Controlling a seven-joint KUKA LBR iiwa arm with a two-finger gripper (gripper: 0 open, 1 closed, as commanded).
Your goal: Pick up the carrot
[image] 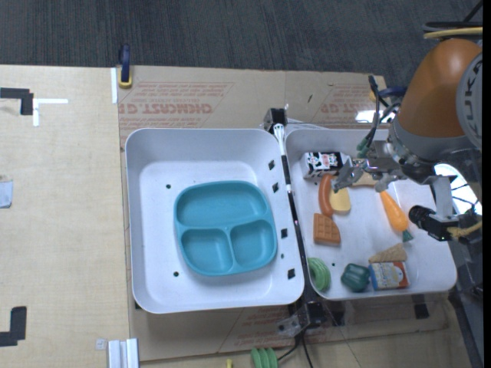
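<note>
Over the right-hand shallow white bin [437,278] the grey arm with its orange band [445,83] reaches in from the right, and its two-finger gripper [367,172] hangs above the far part of that bin, close to the wall; whether the claw is apart or together cannot be told from this slanted view, since the dark fingers blur into the wrist hardware. Just right of the gripper and a little nearer lies the orange tapered carrot [394,210], resting on the bin floor with its green stub pointing toward the near right, apart from the gripper and not between anything. Left of the gripper sits a small black-and-white cow-patterned carton [323,162] against the far wall, and below it a red sausage-shaped toy [326,192] lies beside a pale yellow rounded piece [341,200]. Nearer still is a brown waffle square [327,230]. Along the near edge of the bin sit a green round vegetable [318,274], a dark green cylindrical can [355,277] and a small orange-and-white box [390,274], with a tan wedge [390,253] touching the box on its far side. To the left, the other white bin [146,205] holds a teal three-compartment plastic plate [225,227] lying flat near its middle.
</note>
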